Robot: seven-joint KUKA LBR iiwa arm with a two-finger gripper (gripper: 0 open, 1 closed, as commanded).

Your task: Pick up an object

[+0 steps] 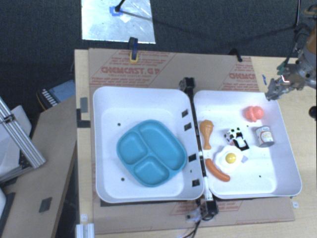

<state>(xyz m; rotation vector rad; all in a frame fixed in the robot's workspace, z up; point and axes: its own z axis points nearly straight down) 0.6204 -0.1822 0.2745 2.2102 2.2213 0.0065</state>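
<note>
The right bin (277, 182) holds several small toys: a pink round piece (254, 113), a small tin can (265, 136), a black-and-white cow figure (237, 138), a chicken drumstick (206, 133), a fried egg (230, 158) and a sausage (217, 170). My gripper (275, 90) hangs at the far right, above the bin's upper right corner and up-right of the pink piece. Nothing shows between its fingers.
The left bin (106, 103) holds a blue divided plate (151, 152). Black clips run along the seam between the bins (195, 133). Cardboard (163, 68) lies under both bins, and a yellow clamp (133, 51) sits at its back edge.
</note>
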